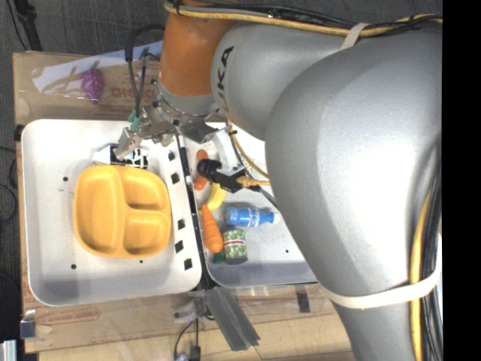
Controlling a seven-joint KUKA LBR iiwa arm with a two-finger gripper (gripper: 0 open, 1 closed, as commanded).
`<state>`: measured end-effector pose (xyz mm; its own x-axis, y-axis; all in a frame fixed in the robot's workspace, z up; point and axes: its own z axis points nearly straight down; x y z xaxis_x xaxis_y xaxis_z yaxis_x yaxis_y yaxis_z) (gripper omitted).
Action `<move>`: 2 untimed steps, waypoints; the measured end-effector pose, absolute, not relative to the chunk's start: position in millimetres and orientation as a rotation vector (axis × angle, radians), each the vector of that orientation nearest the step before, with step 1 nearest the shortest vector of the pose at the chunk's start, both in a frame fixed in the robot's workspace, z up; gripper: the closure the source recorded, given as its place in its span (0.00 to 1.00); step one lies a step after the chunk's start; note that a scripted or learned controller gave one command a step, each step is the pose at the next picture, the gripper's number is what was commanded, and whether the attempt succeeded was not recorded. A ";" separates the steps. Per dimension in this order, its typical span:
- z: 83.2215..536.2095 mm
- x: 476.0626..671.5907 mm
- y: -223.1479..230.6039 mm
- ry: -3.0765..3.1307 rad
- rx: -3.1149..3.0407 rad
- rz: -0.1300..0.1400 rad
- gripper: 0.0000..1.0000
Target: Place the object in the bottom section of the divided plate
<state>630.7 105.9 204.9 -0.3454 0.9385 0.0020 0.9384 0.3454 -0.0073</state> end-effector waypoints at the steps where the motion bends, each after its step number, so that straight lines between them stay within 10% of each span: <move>1: 234.9 545.6 125.5 -2.715 -1.572 0.006 0.00; 2: 332.8 587.0 58.6 -2.934 -1.122 0.003 0.00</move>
<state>587.0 58.6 332.8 -0.7449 0.6671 -0.0006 0.6671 0.7449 -0.0015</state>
